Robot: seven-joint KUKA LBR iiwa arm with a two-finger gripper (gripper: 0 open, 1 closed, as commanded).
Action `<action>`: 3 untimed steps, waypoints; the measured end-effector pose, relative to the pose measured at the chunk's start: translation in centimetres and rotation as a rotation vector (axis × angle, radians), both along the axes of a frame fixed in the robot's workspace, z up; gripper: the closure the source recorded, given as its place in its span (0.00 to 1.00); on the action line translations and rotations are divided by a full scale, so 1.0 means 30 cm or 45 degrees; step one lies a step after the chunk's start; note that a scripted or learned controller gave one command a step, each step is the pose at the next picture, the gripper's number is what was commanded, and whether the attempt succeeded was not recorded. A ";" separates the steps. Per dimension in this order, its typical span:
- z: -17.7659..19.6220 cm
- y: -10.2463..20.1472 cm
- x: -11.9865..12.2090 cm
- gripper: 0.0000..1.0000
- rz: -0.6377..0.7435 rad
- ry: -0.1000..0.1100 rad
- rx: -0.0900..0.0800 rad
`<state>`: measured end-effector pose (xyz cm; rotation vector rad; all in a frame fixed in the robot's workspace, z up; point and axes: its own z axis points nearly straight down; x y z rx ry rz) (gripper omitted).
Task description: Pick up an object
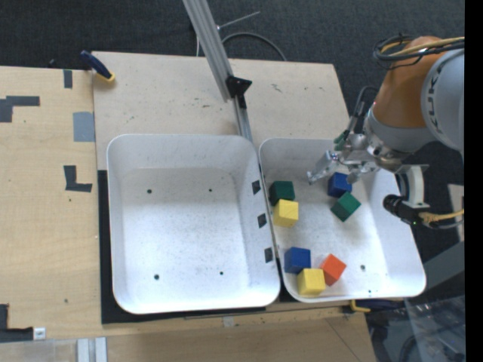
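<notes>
Over the right bin the gripper hangs low with its jaws spread apart, and a blue cube sits on the bin floor just below the fingertips, close under them but not visibly clamped between them. Just beside that cube lies a green cube, while nearer the left wall of the same bin sit another green cube touching a yellow cube, and toward the front a second blue cube, a yellow one and an orange one cluster together
</notes>
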<state>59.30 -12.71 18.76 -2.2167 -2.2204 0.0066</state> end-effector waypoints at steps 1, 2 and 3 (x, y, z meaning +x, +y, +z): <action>-0.203 0.018 -0.029 0.00 0.000 0.003 0.001; -0.319 0.011 -0.027 0.00 -0.003 -0.009 -0.006; -0.287 0.019 -0.031 1.00 -0.001 -0.004 -0.001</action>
